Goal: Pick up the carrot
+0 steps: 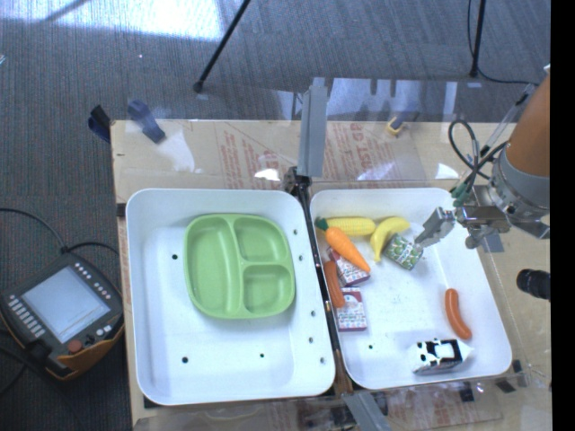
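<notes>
On the floor at the far left sits a grey handheld control pendant with an orange underside [61, 317], set well apart from the bench, presumably so an operator can reach it without entering the work area.

The left shallow white plastic bin [153, 330] holds a light green plastic plate with three compartments [240, 265], lying flat near the bin's middle; it looks like a possible drop place or a distractor, and nothing lies on it.

The right shallow white plastic bin [395, 366] holds the toys, crowded toward its left and far side. The orange toy carrot with a green stem end [346, 247] lies flat at a slant, stem toward the far left, close to the bin's left wall. It touches or nearly touches a yellow toy corn cob [352, 226] on its far side, and a small red and white carton [352, 271] lies just beside its near end. A yellow toy banana [388, 234] curves to its right. This crowding, I judge, leaves little room for fingers around the carrot.

Further right, a small green patterned packet [404, 253] sits at the tip of the two-finger gripper [429, 233], which reaches in from the right, tilted down to the left. I cannot tell whether its jaws are apart or together, nor whether they touch the packet. A red toy sausage [457, 313] and a black and white toy carton [440, 354] lie nearer.
</notes>
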